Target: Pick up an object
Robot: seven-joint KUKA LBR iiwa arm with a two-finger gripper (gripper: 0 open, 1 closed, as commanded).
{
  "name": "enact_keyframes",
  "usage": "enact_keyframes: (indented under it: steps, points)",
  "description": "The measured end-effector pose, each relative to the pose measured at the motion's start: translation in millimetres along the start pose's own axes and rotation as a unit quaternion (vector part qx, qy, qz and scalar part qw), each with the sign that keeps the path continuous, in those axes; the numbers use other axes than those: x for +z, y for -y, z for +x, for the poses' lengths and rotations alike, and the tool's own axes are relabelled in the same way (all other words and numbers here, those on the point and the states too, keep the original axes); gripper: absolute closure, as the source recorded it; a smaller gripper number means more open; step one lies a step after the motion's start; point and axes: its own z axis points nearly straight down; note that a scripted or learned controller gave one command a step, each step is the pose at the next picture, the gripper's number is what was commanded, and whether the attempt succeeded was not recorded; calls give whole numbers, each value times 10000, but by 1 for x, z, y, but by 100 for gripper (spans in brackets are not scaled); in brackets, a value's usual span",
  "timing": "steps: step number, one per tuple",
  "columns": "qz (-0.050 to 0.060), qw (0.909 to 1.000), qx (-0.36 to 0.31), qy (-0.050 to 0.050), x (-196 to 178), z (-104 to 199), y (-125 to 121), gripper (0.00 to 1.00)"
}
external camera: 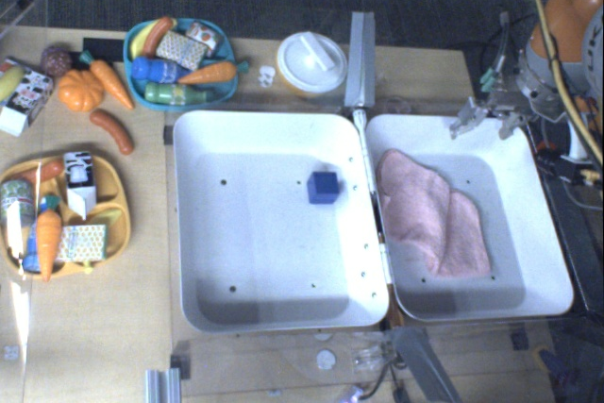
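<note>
A small blue cube (324,187) lies in the left white bin (208,156), right of its middle. A crumpled pink cloth (436,217) fills much of the floor of the right white bin (528,203). My gripper (489,119) hangs over the far edge of the right bin, near its back right corner, well apart from the cloth and the cube. Its two fingers are spread apart with nothing between them.
On the bench left of the bins stand a blue bowl (142,90) and a yellow tray (113,222), both with toy food; loose toy vegetables (90,90) lie nearby. A white lid (312,61) sits behind the bins. Cables (566,137) run along the right.
</note>
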Motion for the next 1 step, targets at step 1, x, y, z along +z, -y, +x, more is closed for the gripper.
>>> enact_keyframes:
  steps: [1]
  points:
    - [-4, 9995, -314, 4, 85, -15, 38, 0]
